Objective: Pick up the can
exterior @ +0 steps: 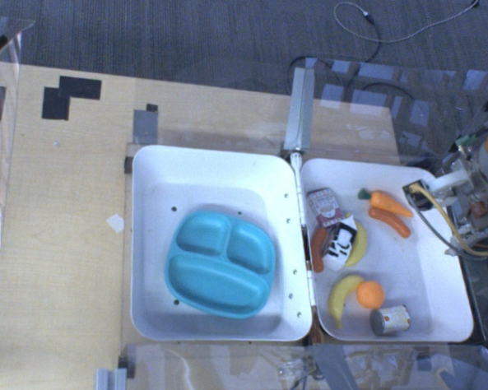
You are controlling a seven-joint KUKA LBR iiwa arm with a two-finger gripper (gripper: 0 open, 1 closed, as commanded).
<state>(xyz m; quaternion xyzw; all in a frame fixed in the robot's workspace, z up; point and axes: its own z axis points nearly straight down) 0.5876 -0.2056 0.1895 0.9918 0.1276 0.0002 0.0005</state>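
- The can lies on its side in the right bin, near the front rim, with bare white floor to its right.
- The gripper sits at the right bin's right edge, well apart from the can; cables and its own body hide its state, so it cannot be told.
- An orange and a banana lie just left of the can; a carrot rests farther back.
- The left bin holds a blue divided plate.
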